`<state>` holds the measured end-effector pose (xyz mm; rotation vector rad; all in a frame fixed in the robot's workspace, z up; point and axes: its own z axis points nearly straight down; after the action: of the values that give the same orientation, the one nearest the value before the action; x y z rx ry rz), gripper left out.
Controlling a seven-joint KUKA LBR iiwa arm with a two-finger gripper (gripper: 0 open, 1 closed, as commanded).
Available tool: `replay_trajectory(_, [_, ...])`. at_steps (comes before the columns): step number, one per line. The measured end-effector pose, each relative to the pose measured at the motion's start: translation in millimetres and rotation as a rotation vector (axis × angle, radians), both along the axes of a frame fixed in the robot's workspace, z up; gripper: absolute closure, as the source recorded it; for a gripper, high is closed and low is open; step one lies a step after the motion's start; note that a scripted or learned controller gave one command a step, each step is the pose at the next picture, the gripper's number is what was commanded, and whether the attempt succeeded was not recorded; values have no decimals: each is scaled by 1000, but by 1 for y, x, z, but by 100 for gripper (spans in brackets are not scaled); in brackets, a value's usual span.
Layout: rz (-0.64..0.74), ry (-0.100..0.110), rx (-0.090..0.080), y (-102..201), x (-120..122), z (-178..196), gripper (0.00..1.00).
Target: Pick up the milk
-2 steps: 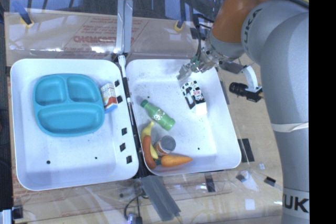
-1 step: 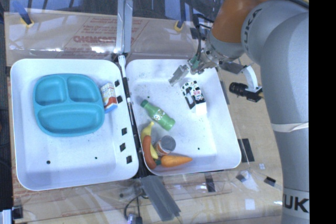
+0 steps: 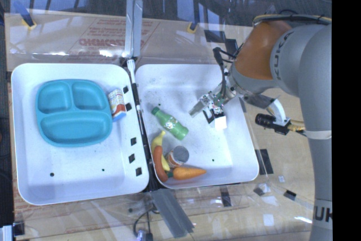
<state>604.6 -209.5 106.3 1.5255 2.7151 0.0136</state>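
The milk (image 3: pixel 117 104) is a small white carton with red and blue print. It lies in the left bin (image 3: pixel 34 178), between the blue divided plate (image 3: pixel 73 112) and the bin's right wall. My gripper (image 3: pixel 207 111) hangs low over the right bin (image 3: pixel 240 161), in its upper middle, well to the right of the milk. Its fingers stand open with nothing between them.
In the right bin lie a green bottle (image 3: pixel 171 125), a banana (image 3: pixel 159 150), a carrot (image 3: pixel 188 173) and a small grey can (image 3: pixel 180 154), grouped at the lower left. The divider wall between the bins runs between the gripper and the milk.
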Motion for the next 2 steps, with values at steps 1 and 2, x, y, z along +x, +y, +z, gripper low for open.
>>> replay_trajectory(1, [3, -16, -10, -3, 5, 17, 100])
replay_trajectory(2, [133, 28, 3, 46, -21, 98, 100])
